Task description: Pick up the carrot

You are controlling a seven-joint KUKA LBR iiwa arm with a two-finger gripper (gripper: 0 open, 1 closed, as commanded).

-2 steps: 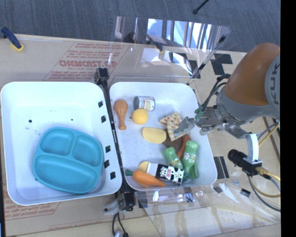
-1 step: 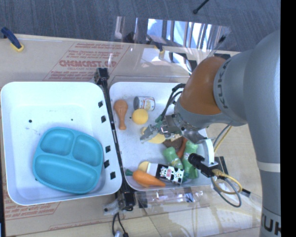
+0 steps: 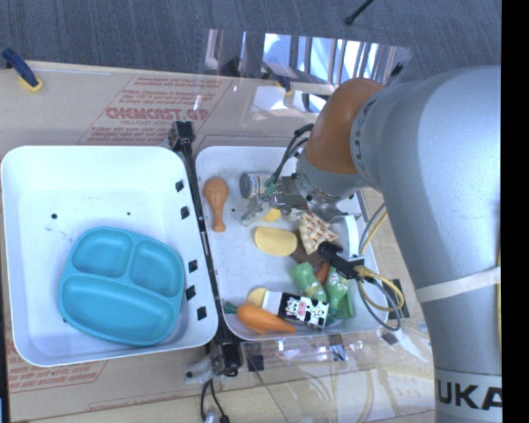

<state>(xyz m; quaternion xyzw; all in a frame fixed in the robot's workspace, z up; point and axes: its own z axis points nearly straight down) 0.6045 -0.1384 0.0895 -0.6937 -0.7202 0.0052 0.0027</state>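
Observation:
The carrot (image 3: 263, 320) is orange with a green stub. It lies flat along the front wall of the right bin (image 3: 213, 263), pointing left. My gripper (image 3: 276, 197) hangs over the back half of that bin, well behind the carrot and apart from it. The wrist above it, with its orange band, hides part of the bin's back right. Nothing shows in the gripper's grasp.
The right bin also holds a drumstick (image 3: 216, 199), a small can (image 3: 249, 183), a yellow lump (image 3: 275, 240), a waffle piece (image 3: 316, 229), green bottles (image 3: 323, 287) and a black-and-white carton (image 3: 304, 309) touching the carrot. A blue divided plate (image 3: 122, 285) lies in the left bin (image 3: 35, 174).

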